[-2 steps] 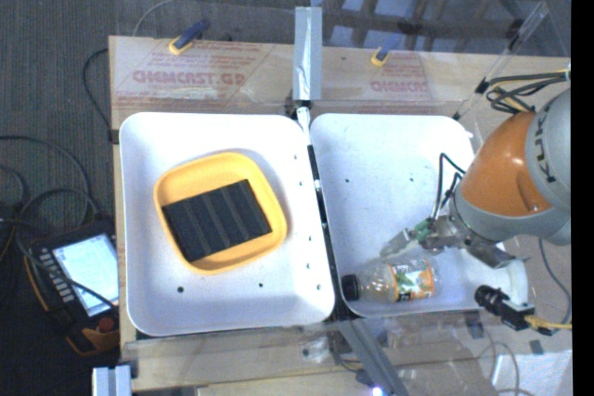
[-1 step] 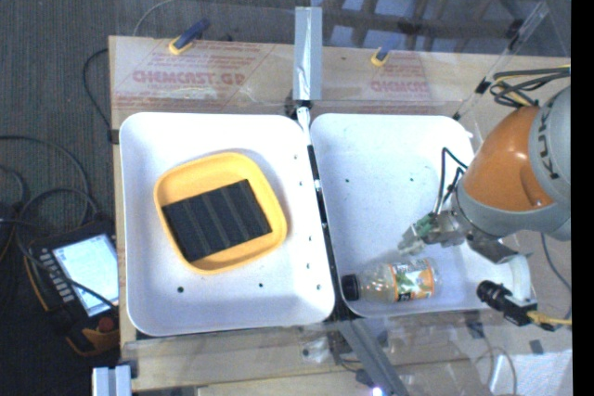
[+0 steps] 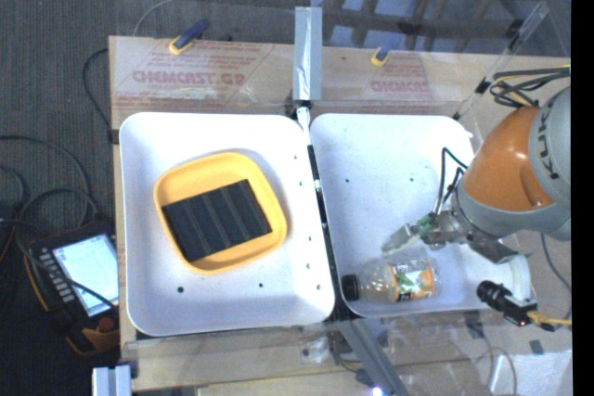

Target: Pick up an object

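A single fixed camera looks down at a slant from above the bench, far enough back to take in both shallow white plastic bins point(image 3: 223, 130) side by side, the grey-and-orange arm point(image 3: 520, 172) entering from the frame's right

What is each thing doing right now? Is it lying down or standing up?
bottle: lying on its side in the right bin, cap end toward the left bin.
yellow dish: right way up in the left bin, a dark ridged pad inside.
gripper: low, just above the bottle.
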Robot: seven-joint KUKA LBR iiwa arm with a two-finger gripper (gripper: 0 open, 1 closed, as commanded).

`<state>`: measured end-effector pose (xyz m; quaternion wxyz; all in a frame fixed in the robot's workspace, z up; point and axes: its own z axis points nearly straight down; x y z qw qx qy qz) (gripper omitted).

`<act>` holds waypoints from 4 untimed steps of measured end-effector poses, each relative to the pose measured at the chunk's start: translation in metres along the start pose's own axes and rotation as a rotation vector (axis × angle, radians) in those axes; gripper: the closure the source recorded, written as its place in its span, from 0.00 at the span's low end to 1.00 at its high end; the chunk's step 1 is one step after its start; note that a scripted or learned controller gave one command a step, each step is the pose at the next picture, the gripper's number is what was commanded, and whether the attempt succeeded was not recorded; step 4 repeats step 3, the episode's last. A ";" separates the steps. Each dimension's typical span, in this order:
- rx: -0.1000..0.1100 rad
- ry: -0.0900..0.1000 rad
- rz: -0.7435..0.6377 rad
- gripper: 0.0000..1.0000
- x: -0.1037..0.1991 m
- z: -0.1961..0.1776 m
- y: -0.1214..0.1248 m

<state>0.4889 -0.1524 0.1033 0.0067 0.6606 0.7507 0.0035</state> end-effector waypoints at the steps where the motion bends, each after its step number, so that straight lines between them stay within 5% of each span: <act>1: 0.015 0.004 -0.043 0.00 0.003 -0.001 -0.005; 2: 0.006 0.000 -0.046 0.00 0.006 0.011 -0.002; 3: -0.001 -0.001 -0.047 1.00 0.006 0.000 0.001; 4: -0.001 -0.001 -0.047 1.00 0.006 0.000 0.001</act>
